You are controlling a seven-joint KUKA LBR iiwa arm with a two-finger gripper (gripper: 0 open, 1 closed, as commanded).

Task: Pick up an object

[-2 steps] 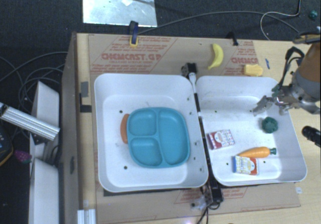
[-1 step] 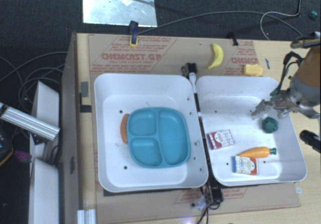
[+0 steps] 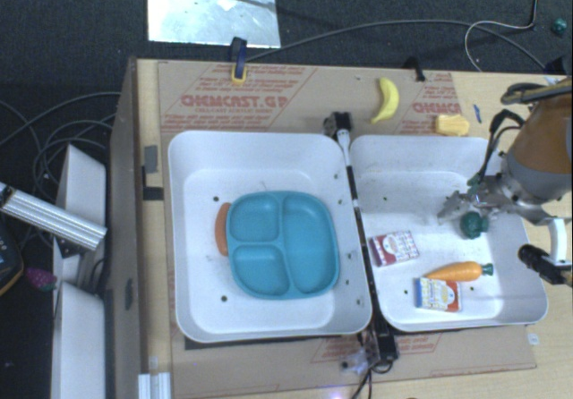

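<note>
In the right bin (image 3: 403, 165), my gripper (image 3: 460, 204) reaches in from the right, low over the floor near the middle right. A small dark green round object (image 3: 472, 226) lies just below and beside it, touching or nearly touching it. An orange carrot with a green top (image 3: 458, 271) lies nearer the front. A red and white carton (image 3: 394, 248) sits left of the carrot, and a second small carton (image 3: 438, 295) lies by the front wall.
The left bin (image 3: 192, 165) holds a blue divided plate (image 3: 283, 242) with a brown sausage-like piece (image 3: 220, 227) at its left edge. On the cardboard behind the bins lie a banana (image 3: 387, 99) and a yellow item (image 3: 452, 125). Cables run at the back right.
</note>
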